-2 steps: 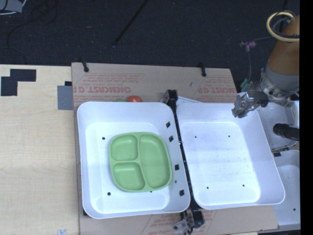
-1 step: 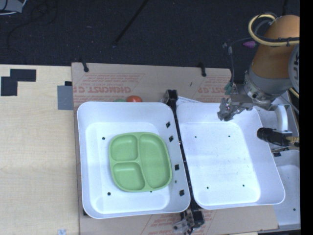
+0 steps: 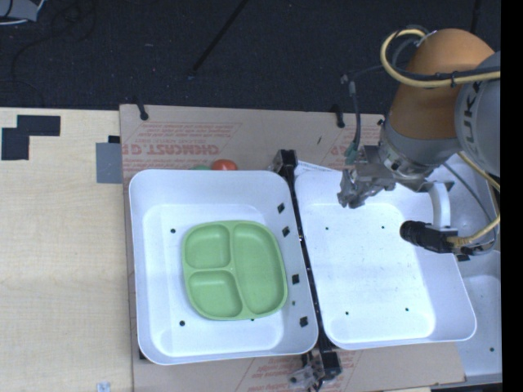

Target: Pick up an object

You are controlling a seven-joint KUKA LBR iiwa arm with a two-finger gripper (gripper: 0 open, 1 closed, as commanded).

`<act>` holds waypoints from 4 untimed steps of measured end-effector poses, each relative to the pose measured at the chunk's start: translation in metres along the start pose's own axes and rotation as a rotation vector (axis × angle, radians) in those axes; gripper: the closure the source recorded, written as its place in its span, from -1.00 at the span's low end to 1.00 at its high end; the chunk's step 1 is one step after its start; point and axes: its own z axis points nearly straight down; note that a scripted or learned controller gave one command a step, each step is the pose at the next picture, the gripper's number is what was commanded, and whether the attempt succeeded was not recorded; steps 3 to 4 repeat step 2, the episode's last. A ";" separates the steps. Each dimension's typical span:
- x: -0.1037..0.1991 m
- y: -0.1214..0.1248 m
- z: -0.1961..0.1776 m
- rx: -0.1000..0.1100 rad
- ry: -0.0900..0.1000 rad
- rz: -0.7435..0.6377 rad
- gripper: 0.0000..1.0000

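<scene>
Green divided plate (image 3: 234,269), three compartments, lies flat at the centre of the left bin (image 3: 155,211). A small red-orange object (image 3: 224,166) sits just beyond that bin's far edge, on the cardboard sheet (image 3: 270,141). The gripper (image 3: 353,196) hangs over the far edge of the right bin (image 3: 384,317); whether its jaws are spread or closed cannot be determined.

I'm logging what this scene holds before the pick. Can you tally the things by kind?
White bins: 2, the left bin and the right bin
Green divided plates: 1, plate in the left bin
Small red-orange things: 1, object just behind the left bin's far rim
Grippers: 1, gripper over the right bin
Total: 5
</scene>
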 end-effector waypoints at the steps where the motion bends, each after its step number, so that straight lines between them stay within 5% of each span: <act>1: 0.049 -0.001 0.011 0.000 0.000 0.000 1.00; 2: 0.099 -0.006 0.024 0.001 -0.001 0.000 1.00; 4: 0.099 -0.006 0.024 0.001 -0.001 0.000 1.00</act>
